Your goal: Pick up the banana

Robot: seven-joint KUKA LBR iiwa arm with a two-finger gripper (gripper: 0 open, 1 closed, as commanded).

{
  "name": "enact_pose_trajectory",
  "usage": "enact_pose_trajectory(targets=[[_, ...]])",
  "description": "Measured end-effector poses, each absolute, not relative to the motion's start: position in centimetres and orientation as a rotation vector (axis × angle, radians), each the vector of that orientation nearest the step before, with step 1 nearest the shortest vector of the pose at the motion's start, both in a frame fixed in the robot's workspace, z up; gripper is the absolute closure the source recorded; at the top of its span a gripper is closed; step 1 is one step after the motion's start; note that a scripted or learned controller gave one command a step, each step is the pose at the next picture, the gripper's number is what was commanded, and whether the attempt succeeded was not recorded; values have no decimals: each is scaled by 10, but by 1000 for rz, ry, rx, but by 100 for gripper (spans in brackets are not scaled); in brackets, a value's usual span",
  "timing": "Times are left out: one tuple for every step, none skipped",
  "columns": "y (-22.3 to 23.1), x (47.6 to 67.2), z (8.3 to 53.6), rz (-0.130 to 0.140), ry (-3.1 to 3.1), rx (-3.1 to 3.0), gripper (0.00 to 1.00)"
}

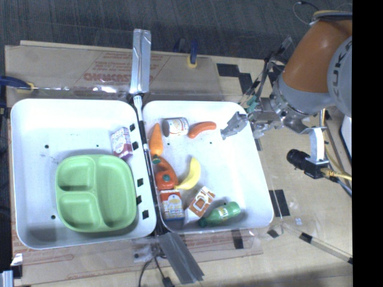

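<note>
1. We note the right bin [251, 160] holds the clutter; the left bin [36, 130] holds a green plate [96, 193].
2. The gripper [232, 126] hangs over the right bin's upper right part; we cannot tell its state.
3. The banana [190, 175] lies mid-bin, below and left of the gripper, well apart; its long axis runs near upright, tilted; an orange bottle [164, 175] sits just beside it.
</note>
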State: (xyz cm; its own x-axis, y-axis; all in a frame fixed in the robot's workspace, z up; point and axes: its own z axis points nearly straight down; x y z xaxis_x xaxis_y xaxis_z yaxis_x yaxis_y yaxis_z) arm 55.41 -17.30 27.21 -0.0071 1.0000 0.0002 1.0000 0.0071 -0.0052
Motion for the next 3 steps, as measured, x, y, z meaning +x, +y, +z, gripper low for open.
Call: enact_pose_trajectory(targets=[[-181,568,93,4,-2311,-2123,0],[-109,539,162,2,-2449,-1961,0],[-122,519,94,-1,-2652,-1691,0]])
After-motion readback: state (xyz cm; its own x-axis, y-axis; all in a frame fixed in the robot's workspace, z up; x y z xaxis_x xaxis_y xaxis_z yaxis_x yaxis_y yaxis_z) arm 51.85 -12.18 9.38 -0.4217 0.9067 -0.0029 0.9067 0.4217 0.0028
